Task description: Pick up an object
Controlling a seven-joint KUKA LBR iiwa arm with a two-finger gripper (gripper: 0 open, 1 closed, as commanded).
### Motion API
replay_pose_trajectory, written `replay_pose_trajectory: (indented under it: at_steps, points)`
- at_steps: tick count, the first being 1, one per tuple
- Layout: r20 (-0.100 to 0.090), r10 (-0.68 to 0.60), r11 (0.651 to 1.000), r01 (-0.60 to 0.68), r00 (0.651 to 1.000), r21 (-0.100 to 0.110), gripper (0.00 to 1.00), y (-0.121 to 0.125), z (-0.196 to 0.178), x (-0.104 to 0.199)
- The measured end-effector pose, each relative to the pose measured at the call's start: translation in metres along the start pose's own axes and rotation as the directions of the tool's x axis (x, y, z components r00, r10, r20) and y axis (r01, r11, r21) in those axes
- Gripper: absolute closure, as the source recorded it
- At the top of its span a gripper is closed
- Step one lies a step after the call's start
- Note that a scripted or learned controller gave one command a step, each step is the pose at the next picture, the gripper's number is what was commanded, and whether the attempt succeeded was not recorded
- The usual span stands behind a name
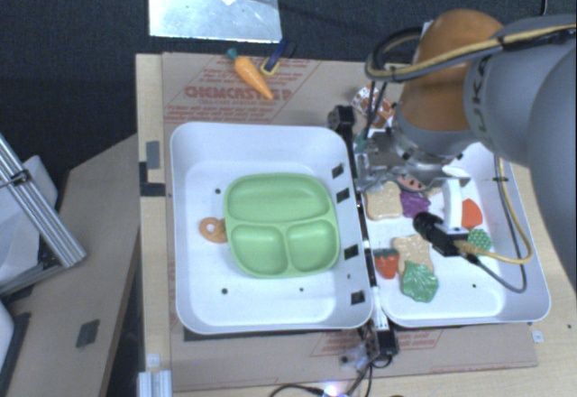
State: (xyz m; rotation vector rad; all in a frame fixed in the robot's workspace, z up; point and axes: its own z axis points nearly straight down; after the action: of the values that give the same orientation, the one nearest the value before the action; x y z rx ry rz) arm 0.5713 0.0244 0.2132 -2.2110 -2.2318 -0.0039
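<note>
The end effector (389, 171) hangs over the right bin (505, 296) at the toys' (410, 264) twelve o'clock, its grip unreadable. The cardboard (302, 84) perhaps reads "CHEMCAST".

1. Cardboard sheet (297, 84) under the bins: red print, seemingly "CHEMCAST", upside down, partly covered by a toy carrot (251, 76).
2. Arm housing (523, 88): dark lettering, partly legible, likely "KUKA".

A robotics lab, most likely: a desk (108, 206) carries two shallow white bins (261, 138) on taped-down cardboard (306, 84). Behind the bins hangs dark fabric backdrop; to their left stands aluminium framing (36, 206). A grey industrial arm (523, 88) trails loose cables.
</note>
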Motion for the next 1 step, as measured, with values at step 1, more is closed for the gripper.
replay_pose_trajectory:
  at_steps: [1]
  points:
    - [0.000,0.000,1.000,0.000,1.000,0.000,1.00,-0.0078,-0.0159,0.0460]
